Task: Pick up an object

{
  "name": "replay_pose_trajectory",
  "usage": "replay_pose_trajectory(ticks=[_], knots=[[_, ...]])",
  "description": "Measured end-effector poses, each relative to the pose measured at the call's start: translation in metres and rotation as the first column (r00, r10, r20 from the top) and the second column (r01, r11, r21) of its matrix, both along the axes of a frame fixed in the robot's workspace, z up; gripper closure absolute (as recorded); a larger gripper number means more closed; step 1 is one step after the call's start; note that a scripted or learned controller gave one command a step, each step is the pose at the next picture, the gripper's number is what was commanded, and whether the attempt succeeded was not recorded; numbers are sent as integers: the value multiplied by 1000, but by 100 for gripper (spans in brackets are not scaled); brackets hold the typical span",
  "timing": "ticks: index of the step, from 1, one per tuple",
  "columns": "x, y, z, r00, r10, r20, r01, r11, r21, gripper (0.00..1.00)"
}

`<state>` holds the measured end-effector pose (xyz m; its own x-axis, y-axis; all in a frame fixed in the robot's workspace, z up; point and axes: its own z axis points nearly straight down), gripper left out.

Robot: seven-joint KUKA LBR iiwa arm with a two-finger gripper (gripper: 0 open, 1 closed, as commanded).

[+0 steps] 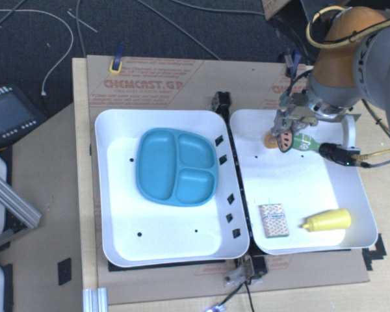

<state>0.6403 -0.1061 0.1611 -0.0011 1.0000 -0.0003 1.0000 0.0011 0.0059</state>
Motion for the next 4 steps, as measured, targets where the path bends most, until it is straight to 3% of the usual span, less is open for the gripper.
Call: replay_pose_trajectory(ticks=[1, 2, 4], knots=[[-4, 9, 52, 1000, 1, 0, -1, 1000, 0, 100], [-3, 9, 72, 1000, 0, -2, 0, 1000, 1, 100], [-43, 120, 54, 1000, 4, -10, -4, 1000, 3, 100]])
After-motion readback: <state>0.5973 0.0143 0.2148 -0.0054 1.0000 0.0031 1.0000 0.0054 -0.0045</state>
